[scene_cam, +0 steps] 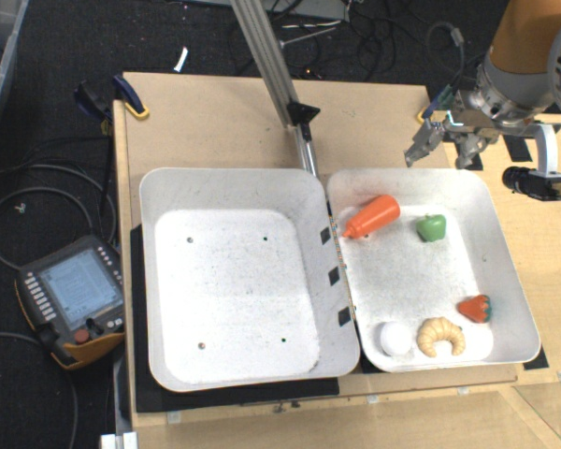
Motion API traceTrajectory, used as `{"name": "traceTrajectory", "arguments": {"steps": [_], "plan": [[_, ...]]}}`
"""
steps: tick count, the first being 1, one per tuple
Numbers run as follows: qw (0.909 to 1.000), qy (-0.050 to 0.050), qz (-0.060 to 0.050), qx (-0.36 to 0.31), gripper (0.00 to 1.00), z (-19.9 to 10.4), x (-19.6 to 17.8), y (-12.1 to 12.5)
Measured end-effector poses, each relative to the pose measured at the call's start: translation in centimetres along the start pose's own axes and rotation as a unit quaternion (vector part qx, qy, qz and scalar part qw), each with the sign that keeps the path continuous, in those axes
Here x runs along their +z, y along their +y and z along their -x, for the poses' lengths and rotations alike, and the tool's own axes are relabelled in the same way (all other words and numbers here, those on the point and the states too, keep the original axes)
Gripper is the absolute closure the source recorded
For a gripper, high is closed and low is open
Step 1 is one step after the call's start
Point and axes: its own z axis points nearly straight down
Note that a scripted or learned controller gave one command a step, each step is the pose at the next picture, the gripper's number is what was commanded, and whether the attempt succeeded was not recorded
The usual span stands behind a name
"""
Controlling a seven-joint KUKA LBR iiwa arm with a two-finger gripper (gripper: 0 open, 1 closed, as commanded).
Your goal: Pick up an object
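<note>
The two-finger gripper (pixel 444 150) hovers with fingers spread, holding nothing, above the right white bin's (pixel 505 251) far edge; judging by this, the approach is in hand, and next it must descend onto the small green pepper-shaped toy (pixel 432 227).

Claw (pixel 444 148) hung open above the right bin's (pixel 505 251) far edge; carrot (pixel 372 216), green pepper (pixel 432 227), croissant (pixel 441 336) sat inside.

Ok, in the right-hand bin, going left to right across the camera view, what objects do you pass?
Orange carrot → white egg → green pepper → croissant → red strawberry.
</note>
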Motion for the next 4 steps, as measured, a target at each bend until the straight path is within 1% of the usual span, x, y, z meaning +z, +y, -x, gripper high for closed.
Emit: {"name": "traceTrajectory", "arguments": {"steps": [1, 2, 3, 4], "plan": [[1.0000, -0.001, 0.002, -0.001, 0.00, 0.0, -0.3, 0.1], [1.0000, 0.000, 0.000, -0.001, 0.00, -0.8, 4.5, 0.5], [1.0000, -0.001, 0.000, 0.001, 0.00, -0.1, 9.4, -0.1], [1.0000, 0.000, 0.005, 0.001, 0.00, 0.6, 15.0, 0.3]]}}
